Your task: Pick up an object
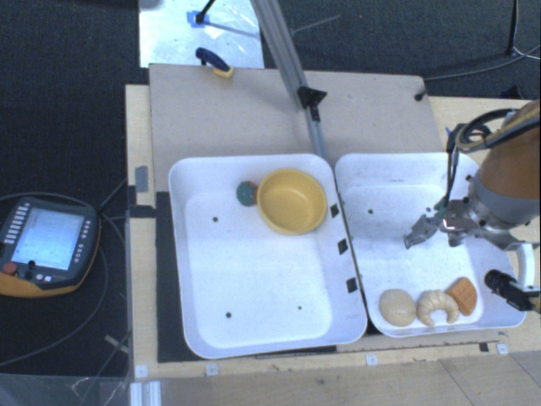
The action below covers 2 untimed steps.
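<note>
**Gripper poised above the pastries**

Two white bins side by side on a tan bench. Gripper [420, 233] hovering mid right bin [385, 176], fingers spread, holding nothing. Croissant [437, 305] lying toward the front edge, long axis along that edge, between round bun [397, 307] and orange wedge [462, 294]. No legible writing.

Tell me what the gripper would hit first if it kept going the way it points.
The gripper points left, probably slightly downward, over the right bin. Likely the bin's bare floor first, or else its left wall; depth is unclear. The bread pieces lie off that line.
</note>
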### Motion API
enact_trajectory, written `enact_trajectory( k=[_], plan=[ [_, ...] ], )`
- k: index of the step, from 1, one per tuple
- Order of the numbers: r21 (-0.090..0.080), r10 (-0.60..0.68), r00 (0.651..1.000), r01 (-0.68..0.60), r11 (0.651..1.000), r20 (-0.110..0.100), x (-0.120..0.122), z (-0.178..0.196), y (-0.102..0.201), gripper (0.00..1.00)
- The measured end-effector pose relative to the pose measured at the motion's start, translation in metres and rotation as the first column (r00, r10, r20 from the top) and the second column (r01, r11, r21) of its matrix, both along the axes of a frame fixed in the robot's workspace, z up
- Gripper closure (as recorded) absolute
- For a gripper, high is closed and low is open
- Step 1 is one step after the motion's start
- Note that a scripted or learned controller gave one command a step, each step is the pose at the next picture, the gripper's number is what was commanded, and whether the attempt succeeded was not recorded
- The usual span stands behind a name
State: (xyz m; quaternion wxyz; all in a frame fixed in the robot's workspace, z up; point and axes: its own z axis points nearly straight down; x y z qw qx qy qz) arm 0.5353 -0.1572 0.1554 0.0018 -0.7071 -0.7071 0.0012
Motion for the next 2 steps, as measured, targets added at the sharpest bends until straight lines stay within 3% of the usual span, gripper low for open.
enact_trajectory(
  k=[1, 2],
  plan=[
    [0.000, 0.001, 1.000, -0.001, 1.000, 0.001, -0.004, -0.051, 0.010, 0.00],
    [-0.001, 0.000, 1.000, 0.000, 1.000, 0.006, -0.002, -0.039, 0.009, 1.00]
  ],
)
